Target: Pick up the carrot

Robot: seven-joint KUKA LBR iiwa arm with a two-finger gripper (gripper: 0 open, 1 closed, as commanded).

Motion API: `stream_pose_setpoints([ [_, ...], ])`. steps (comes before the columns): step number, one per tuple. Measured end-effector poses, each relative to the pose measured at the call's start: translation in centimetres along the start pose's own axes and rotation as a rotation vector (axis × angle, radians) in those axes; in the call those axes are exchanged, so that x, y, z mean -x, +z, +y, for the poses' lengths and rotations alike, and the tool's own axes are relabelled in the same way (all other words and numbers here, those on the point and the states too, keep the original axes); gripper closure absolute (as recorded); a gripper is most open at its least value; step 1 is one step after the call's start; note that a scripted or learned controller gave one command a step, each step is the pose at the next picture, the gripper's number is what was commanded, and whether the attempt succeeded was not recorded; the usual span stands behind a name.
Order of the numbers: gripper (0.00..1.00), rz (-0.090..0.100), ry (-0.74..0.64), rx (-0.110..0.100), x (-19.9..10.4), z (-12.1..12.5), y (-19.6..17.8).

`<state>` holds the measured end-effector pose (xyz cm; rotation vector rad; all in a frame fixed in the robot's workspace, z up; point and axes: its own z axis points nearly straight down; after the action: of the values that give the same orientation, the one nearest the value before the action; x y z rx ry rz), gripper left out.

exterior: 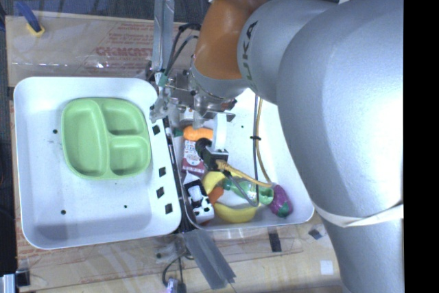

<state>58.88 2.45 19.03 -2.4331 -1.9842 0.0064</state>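
Note:
The carrot [196, 134] shows as a short orange piece near the upper left of the right bin [291, 216], close to the wall shared with the left bin. My gripper [199, 121] hangs right above it, under the orange wrist band, and covers the carrot's upper part. The big grey arm hides most of the right bin's far and right side.
Below the carrot lie a red-and-white packet [193, 158], a yellow fruit [213, 180], a banana [236, 213], a purple eggplant [280, 201] and a black-and-white item [199, 201]. A green divided plate [106, 137] sits in the left bin [41, 216].

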Motion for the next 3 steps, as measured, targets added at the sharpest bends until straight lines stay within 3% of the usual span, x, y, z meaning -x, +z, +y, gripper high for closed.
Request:
stream_pose_setpoints([
  [1,0.0,0.001,-0.137,0.001,2.3,-5.5,0.0],
  [2,0.0,0.0,-0.255,0.004,8.9,2.0,-0.1],
  [3,0.0,0.001,-0.326,0.012,11.4,4.7,9.2],
])
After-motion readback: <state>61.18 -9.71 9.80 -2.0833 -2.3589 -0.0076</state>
